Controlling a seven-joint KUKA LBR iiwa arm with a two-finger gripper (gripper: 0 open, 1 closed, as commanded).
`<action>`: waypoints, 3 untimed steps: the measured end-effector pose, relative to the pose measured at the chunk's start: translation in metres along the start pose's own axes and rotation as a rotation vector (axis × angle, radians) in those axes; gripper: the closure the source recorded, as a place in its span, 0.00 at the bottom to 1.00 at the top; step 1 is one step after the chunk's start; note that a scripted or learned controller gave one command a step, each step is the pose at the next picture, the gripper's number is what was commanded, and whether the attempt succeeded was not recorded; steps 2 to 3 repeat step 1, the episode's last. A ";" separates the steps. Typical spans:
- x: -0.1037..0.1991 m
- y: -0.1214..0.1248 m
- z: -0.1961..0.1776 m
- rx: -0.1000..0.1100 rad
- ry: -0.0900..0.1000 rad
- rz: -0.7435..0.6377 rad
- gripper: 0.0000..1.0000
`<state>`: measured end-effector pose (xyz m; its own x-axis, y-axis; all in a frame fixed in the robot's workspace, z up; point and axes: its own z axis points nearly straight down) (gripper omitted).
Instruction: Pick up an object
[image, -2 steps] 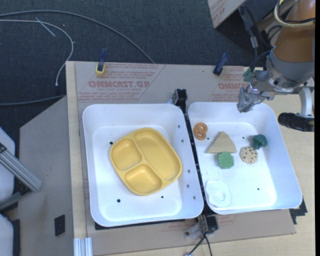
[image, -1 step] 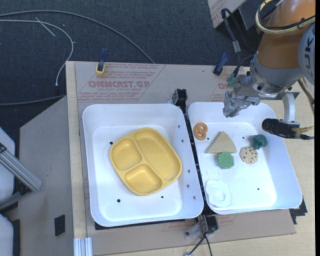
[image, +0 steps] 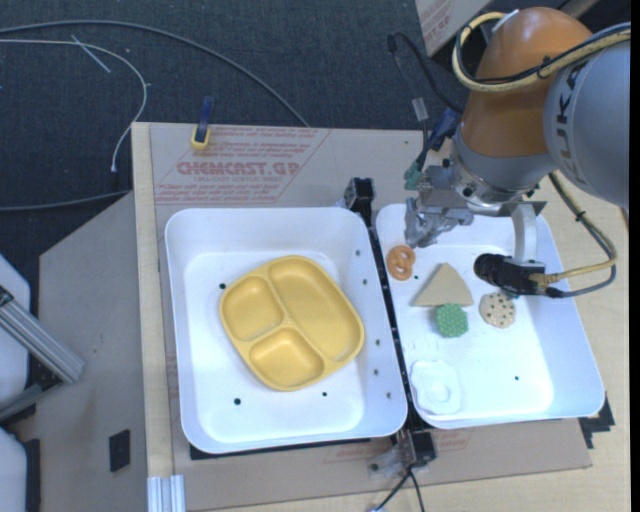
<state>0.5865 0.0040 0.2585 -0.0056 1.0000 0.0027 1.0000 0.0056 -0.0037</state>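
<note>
Two white bins (image: 190, 300) sit side by side on the bench; the gripper (image: 422, 232) hovers just beside the pretzel (image: 400, 262), its opening impossible to judge. Crowding the bin wall could spoil the grasp.

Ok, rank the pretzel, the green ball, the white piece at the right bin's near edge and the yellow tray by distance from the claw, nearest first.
1. Pretzel, just below-left of the claw, by the right bin's left wall.
2. Green ball, mid-bin, lower.
3. White piece, at the bin's near edge.
4. Yellow tray in the left bin; close to the white piece, hard to call.
</note>
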 end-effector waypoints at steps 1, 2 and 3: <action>0.057 -0.017 0.018 0.001 0.000 -0.001 1.00; 0.057 -0.017 0.018 0.001 0.000 -0.001 1.00; 0.057 -0.017 0.018 0.001 0.000 -0.001 1.00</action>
